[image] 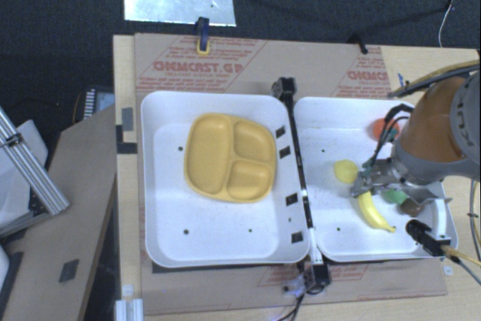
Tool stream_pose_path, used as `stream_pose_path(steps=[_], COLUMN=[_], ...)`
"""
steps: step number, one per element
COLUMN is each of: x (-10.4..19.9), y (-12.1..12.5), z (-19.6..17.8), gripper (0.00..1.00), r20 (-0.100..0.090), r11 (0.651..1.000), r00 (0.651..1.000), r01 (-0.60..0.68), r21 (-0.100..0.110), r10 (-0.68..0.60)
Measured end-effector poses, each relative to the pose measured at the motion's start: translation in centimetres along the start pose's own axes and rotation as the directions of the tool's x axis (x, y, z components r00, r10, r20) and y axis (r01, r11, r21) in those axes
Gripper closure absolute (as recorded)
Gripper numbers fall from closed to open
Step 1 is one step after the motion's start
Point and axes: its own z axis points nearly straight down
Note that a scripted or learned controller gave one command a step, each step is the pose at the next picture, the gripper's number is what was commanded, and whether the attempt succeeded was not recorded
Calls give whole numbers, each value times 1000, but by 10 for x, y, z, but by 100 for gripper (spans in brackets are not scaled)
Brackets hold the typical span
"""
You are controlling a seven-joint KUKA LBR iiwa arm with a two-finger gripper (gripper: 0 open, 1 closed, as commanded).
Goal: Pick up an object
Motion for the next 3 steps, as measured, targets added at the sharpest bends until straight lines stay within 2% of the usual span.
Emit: stream_pose_path(steps=[2,3], x=[-16,-17], y=[0,2], z=[-95,-120], gripper=[100,100], r20=[2,1], r11=[1000,1000], r00=[1000,1000], r01=[1,4], r21=[-4,-3], r10=[-1,-4])
